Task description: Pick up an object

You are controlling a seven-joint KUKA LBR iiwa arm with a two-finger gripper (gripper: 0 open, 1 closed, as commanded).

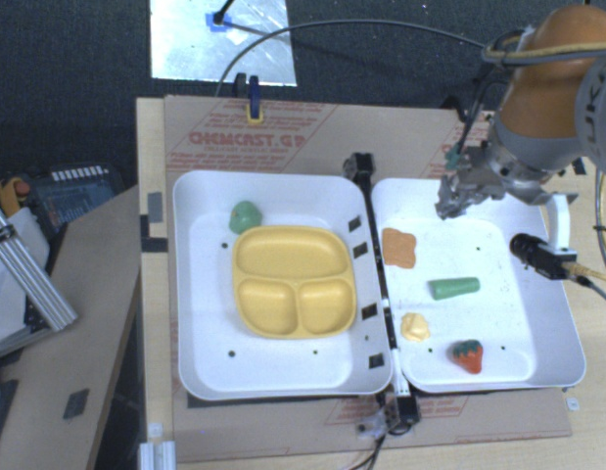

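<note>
Progress so far: nothing picked, as far as you can see. Your end effector (451,204) hangs over the far end of the right bin (537,365), nothing visible between its tips. I can't tell how far apart the tips stand; they're small and dark against the wrist.

Candidate objects all lie on the bin floor, nearer the camera than the end effector:
- orange flat piece (399,249), closest, just down and to the camera-left of it
- green cone-like piece (453,287), almost straight below in the view, a bit further off
- pale yellow lump (415,327), beyond that, near the divider between bins
- red and green strawberry-like toy (468,355), furthest off, near the front rim

Left bin (200,370) sits well off to the camera-left of the end effector, holding a yellow divided tray (293,280) and a green blob (246,216) touching or just beside the tray's far corner.

My read: you're at the approach stage. Left to do: choose one, descend, close, lift. Orange piece looks flat, likely hard to pinch; green cone looks the easier grab.
</note>
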